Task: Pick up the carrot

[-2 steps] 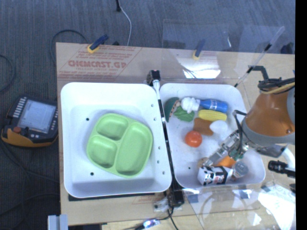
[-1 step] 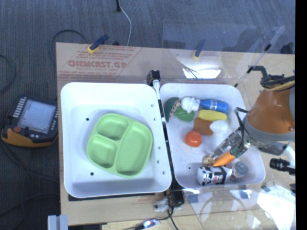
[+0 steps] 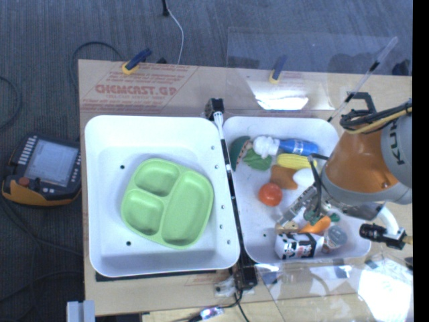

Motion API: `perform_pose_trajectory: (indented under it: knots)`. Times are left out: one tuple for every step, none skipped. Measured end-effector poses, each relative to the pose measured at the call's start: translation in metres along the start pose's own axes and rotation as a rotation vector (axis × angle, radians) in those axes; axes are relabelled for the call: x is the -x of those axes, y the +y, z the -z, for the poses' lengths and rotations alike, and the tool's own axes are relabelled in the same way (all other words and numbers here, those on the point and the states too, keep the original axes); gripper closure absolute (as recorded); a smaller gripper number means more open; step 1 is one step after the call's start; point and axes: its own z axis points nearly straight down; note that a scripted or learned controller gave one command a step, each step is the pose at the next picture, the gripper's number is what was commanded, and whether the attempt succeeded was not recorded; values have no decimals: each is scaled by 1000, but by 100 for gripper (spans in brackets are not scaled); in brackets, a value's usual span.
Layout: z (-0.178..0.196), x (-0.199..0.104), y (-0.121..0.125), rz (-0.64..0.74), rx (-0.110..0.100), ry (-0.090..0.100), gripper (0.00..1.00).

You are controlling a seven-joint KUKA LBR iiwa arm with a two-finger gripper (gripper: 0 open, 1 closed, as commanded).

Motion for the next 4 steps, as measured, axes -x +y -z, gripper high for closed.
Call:
perform_pose_trajectory:
  knots:
    - [21, 56, -56, 314, -11, 31, 100]
    - [-2, -6, 0, 242, -7, 15, 100]
    - [105, 24, -15, 549, -6, 27, 100]
    - [102, 22, -15, 550, -6, 34, 0]
